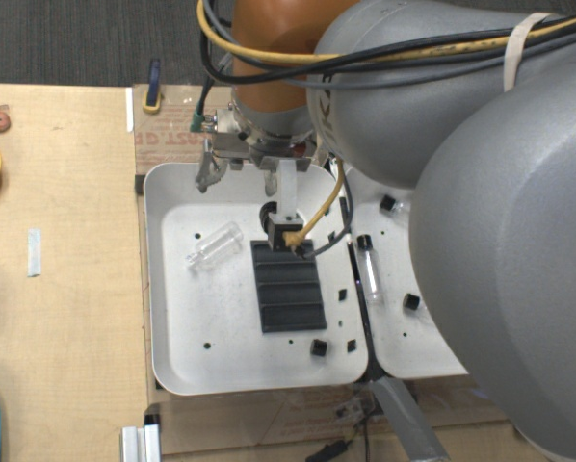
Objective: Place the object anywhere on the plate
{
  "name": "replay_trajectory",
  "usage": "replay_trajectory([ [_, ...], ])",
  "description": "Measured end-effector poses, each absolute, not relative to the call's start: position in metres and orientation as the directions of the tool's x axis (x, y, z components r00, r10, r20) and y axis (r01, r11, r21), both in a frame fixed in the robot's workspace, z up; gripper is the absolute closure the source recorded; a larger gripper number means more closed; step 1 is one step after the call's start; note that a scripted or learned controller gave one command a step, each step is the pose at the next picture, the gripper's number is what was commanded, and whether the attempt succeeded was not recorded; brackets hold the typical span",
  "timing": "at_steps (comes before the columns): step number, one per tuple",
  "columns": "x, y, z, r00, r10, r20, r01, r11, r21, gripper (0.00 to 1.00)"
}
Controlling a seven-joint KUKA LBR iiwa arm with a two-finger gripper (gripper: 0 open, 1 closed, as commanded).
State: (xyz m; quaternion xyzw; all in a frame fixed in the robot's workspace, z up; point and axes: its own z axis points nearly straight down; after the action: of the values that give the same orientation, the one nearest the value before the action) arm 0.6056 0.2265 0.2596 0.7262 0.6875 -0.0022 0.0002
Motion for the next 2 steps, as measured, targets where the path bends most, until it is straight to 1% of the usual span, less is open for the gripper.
replay_trajectory([
  [1, 0.606, 0.225, 0.267, 0.056, 0.998, -0.006, 0.998, -0.056, -0.005, 1.0],
  [2, 0.559, 0.227, 0.234, -0.042, 0.999, -0.003, 0.999, 0.042, -0.005, 1.0],
])
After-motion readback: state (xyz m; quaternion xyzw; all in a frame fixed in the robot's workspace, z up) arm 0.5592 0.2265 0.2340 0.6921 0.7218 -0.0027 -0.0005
